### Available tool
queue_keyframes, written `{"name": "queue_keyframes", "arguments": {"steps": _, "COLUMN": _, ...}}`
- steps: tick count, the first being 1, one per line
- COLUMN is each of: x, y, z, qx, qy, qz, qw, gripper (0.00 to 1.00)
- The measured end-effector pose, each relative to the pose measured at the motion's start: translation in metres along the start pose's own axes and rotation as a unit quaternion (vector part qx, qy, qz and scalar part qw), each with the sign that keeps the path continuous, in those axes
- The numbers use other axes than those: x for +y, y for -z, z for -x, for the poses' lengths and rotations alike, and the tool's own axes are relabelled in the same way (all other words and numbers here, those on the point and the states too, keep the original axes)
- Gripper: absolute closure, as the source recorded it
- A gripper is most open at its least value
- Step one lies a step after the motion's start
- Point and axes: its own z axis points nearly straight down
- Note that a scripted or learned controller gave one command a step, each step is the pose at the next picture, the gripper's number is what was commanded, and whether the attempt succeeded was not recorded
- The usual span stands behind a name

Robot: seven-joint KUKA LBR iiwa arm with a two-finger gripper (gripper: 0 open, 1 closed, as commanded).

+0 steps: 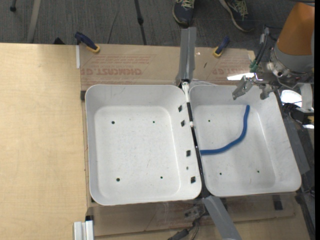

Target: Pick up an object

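Nearest the camera, the left bin (137,144) and right bin (245,144) sit side by side. A curved blue cord (235,136) lies on the right bin's floor, running from its middle up toward the far wall. Beyond it, above the far rim, the gripper (254,90) hangs with fingers spread and nothing between them. The arm (295,31) is cut off at the right edge.
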Motion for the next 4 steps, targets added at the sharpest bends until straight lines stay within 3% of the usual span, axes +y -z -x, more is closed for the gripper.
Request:
{"name": "queue_keyframes", "arguments": {"steps": 1, "x": -0.079, "y": -0.141, "z": 0.058, "qx": 0.001, "qy": -0.035, "qz": 0.002, "qw": 0.9994, "gripper": 0.0}}
{"name": "queue_keyframes", "arguments": {"steps": 2, "x": -0.141, "y": -0.144, "z": -0.007, "qx": 0.001, "qy": -0.049, "qz": -0.001, "qw": 0.9988, "gripper": 0.0}}
{"name": "queue_keyframes", "arguments": {"steps": 3, "x": -0.14, "y": -0.038, "z": -0.011, "qx": 0.0, "qy": -0.01, "qz": 0.0, "qw": 1.0, "gripper": 0.0}}
{"name": "queue_keyframes", "arguments": {"steps": 4, "x": -0.148, "y": -0.144, "z": -0.031, "qx": 0.001, "qy": -0.066, "qz": -0.001, "qw": 0.9978, "gripper": 0.0}}
